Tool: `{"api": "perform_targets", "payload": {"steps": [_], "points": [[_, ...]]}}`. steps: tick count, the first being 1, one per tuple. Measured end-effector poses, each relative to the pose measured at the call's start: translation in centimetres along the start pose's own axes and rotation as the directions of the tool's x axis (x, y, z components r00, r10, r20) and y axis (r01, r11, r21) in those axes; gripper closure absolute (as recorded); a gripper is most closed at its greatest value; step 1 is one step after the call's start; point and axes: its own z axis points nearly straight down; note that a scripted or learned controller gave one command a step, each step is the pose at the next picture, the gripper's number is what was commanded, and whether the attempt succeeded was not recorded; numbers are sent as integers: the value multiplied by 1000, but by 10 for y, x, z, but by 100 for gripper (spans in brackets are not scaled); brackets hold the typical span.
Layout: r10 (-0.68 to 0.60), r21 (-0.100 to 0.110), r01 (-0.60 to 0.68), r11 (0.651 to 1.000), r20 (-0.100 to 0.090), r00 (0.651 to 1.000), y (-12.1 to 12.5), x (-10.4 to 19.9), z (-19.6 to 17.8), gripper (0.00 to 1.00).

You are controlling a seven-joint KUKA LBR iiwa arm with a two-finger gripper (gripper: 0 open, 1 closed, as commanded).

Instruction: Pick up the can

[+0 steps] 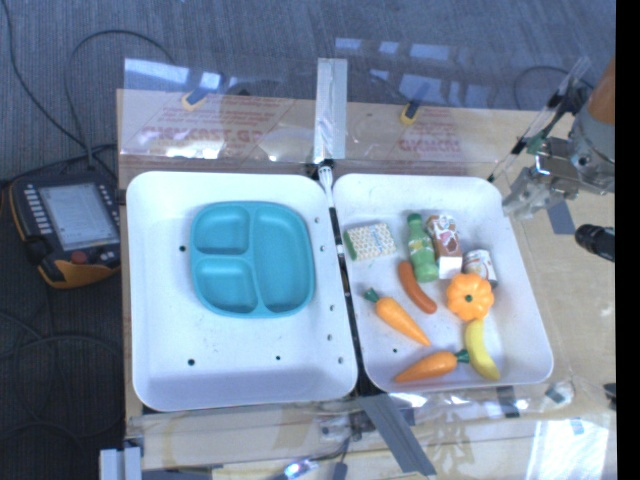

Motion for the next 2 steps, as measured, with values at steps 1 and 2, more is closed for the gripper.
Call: {"api": "perform_targets", "payload": {"steps": [1, 2], "points": [[-258, -2, 258, 966, 2, 966, 26, 25, -58, 100], [-259, 0, 259, 966, 5, 966, 27, 26, -66, 100]]}}
